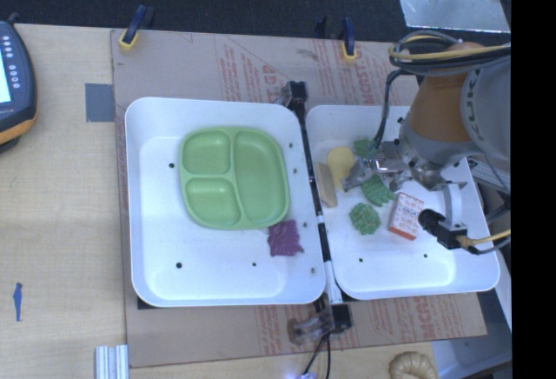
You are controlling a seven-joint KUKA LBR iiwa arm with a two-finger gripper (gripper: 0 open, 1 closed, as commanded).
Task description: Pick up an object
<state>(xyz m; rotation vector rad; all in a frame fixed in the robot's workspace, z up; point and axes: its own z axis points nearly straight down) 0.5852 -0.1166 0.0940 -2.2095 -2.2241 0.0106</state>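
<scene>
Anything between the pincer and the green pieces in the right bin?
Nothing visible. The pincer sits low among the green pieces, with the yellow item beside it to the view's left and the red-and-white box to the right, neither blocking.

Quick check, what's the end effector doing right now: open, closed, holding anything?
End effector: low in the right bin, among the green pieces beside the yellow item; open or closed cannot be told, and no object is visibly held.

Robotics lab setup: KUKA arm [452, 108] over two white bins [148, 195] on a cardboard sheet [217, 64] clamped [132, 28] to the tabletop [61, 238], teach pendant [13, 77] at left, loose cabling [317, 351].
</scene>
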